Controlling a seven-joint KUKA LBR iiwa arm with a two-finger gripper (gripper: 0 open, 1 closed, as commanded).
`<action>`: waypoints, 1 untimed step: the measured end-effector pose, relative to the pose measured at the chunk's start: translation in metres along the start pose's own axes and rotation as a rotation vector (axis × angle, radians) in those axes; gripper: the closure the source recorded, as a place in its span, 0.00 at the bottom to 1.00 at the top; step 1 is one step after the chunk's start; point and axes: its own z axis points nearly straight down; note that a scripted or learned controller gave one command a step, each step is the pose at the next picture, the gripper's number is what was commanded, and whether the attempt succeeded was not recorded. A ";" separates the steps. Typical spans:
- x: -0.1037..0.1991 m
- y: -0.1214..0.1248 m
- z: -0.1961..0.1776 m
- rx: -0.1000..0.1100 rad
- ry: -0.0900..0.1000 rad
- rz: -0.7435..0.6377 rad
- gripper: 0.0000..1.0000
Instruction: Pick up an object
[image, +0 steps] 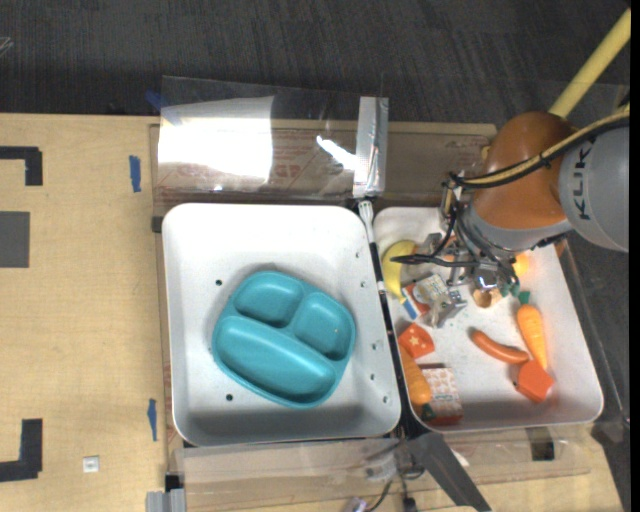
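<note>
Camera view shows the arm's gripper (448, 290) low in the right bin (580, 390), over a small pile of toy food (432, 297) (its fingers are too blurry to tell). A carrot (533, 333) lies to its right. A blue plate (285, 336) sits in the left bin (190, 250).

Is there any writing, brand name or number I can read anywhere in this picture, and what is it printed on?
"KU": large dark letters on the grey arm, cut off by the picture's right edge.
Small packet near the front of the right bin: it has print, too blurred to read.
Teal divided plate in the left bin: no writing on it.
</note>
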 end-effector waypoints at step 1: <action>0.055 -0.014 -0.001 0.001 -0.001 0.014 0.00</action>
